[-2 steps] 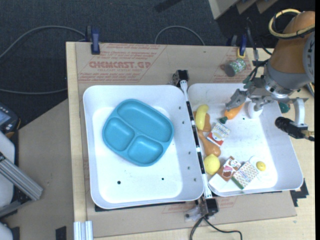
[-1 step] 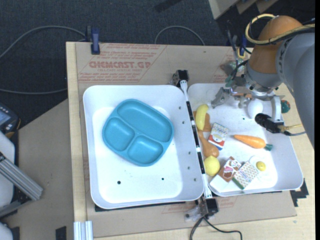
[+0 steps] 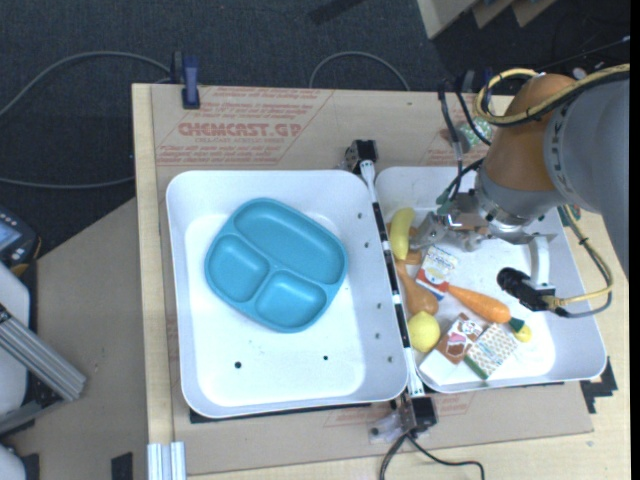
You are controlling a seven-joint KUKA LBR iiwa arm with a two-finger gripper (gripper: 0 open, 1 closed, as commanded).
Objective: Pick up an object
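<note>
The grey robot claw (image 3: pixel 452 230) is seen low in the right white bin (image 3: pixel 575 353), above a small white and red packet (image 3: pixel 434 268). Whether it is spread or pinching cannot be told. An orange carrot (image 3: pixel 478 303) and yellow lemon (image 3: pixel 424 332) are seen nearby. A blue sectioned plate (image 3: pixel 275 264) is seen in the left white bin (image 3: pixel 200 353).

Evenly and brightly lit from above, with no harsh glare. Soft, short shadows under the blue divided plate (image 3: pixel 276 263) and along the white bins' (image 3: pixel 200 348) rims. Mild overexposure on the left bin's floor. Dim over the dark carpet (image 3: pixel 70 28) at the far side. Slightly soft focus throughout, grainy.
</note>
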